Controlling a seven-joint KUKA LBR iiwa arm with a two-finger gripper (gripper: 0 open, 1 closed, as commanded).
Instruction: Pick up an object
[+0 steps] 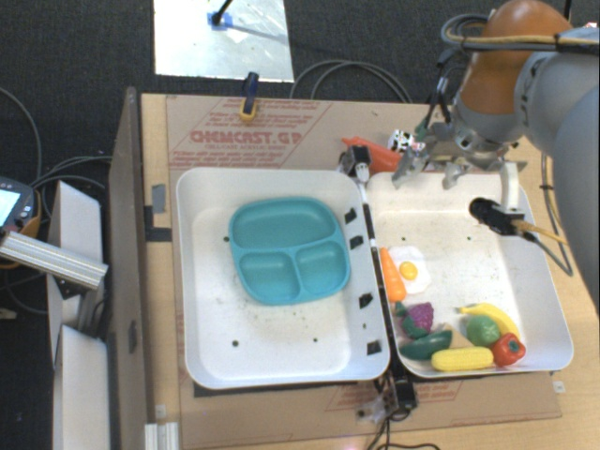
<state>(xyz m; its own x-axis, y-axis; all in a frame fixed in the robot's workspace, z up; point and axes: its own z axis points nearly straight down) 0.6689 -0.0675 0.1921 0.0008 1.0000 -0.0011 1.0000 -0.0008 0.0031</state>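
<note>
My gripper (pixel 433 173) hangs over the far edge of the right bin (pixel 544 293), its two grey fingers (pixel 410 167) spread apart and open, with nothing between them. The toy foods lie well in front of it, at the bin's near end: an orange carrot (pixel 392 275), a fried egg (pixel 410 270), a purple piece (pixel 419 317), a dark green cucumber (pixel 427 345), a yellow corn cob (pixel 459 358), a banana (pixel 494 314), a green pepper (pixel 483 330) and a red tomato (pixel 509 348).
In the left bin (pixel 211 345) rests a teal divided plate (pixel 289 250). An orange object (pixel 373 155) lies on the cardboard behind the bins. A black part with a cable (pixel 494 216) sticks out over the right bin's far right.
</note>
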